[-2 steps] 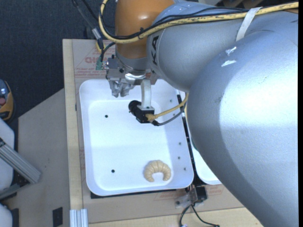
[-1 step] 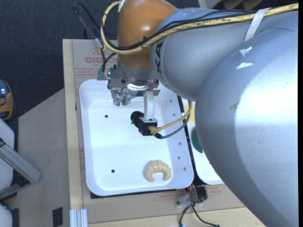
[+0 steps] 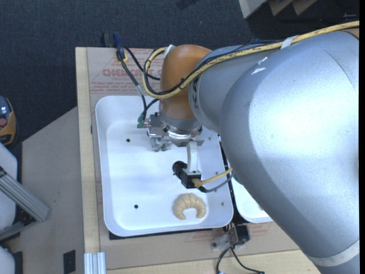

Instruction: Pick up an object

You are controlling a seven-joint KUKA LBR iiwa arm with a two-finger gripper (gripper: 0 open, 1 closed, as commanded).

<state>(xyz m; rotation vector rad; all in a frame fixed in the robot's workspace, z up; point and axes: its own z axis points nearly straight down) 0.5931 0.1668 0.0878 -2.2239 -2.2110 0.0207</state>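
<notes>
Here the hand (image 3: 159,141) hangs low over the upper middle of a white bin (image 3: 101,153), pointing straight down from the wrist, a posture that suits a top-down grab inside a shallow tray. Whether it is apart or together I cannot tell, since the wrist housing and the slanted view hide its working end, and nothing is visibly held. Above it the orange band (image 3: 179,67) and the thick grey arm (image 3: 274,124) sweep in from the right, covering most of the 2nd bin (image 3: 251,207), of which just a corner peeks out. The 1 loose object I can see is a pale croissant-shaped toy (image 3: 190,205), lying flat near the bin's front edge with its curved back towards the hand, well apart from it. In my judgement the pick is not yet made: the hand sits over bare floor, so it would need to travel towards the front rim. Both bins rest on the cardboard-topped desk (image 3: 85,153).
</notes>
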